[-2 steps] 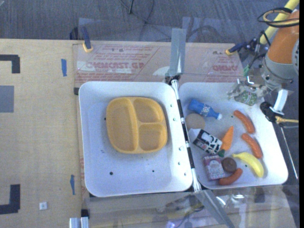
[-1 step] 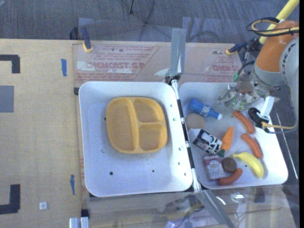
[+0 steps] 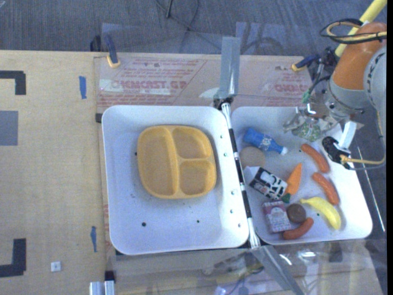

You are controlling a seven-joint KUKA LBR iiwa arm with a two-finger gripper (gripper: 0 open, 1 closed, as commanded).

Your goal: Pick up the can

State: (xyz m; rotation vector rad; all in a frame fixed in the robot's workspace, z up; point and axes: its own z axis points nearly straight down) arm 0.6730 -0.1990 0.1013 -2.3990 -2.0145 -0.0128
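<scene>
The claw (image 3: 310,123) is hovering over the right bin's (image 3: 362,223) far edge; its finger state cannot be judged. The can (image 3: 268,183) is lying on its side below and left of it, beside a carrot (image 3: 295,178). Likely light, rigid and slippery; gripping across its middle is advised.

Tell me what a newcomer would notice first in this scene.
The yellow divided plate stands out, alone in the middle of the left bin. Next comes the clutter in the right bin: a blue bottle, a carrot, a banana and sausages. The arm's orange band hangs over that bin's far right corner.
</scene>
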